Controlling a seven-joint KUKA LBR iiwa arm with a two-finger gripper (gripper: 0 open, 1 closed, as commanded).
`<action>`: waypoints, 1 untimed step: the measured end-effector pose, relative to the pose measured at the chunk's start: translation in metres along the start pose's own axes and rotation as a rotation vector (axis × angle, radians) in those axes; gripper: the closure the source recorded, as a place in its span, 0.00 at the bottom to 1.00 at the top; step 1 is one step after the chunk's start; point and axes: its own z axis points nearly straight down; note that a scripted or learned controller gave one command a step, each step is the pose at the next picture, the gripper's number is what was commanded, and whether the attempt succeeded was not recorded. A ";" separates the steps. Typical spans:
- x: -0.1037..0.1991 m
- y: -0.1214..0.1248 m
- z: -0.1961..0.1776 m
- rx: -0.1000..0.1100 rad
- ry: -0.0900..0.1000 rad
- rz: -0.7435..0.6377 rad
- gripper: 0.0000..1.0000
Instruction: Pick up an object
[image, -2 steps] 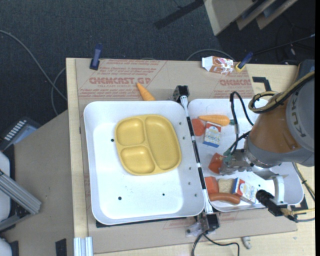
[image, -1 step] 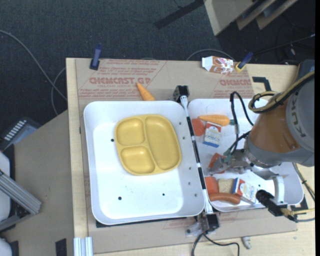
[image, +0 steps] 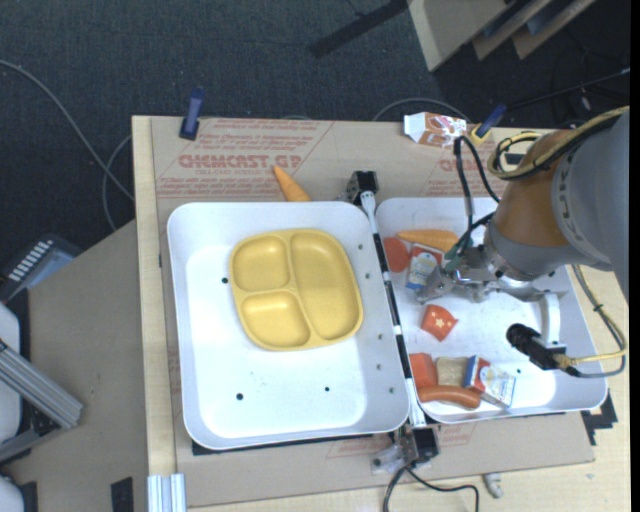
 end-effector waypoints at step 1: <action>0.024 0.095 -0.102 -0.004 -0.001 -0.001 0.00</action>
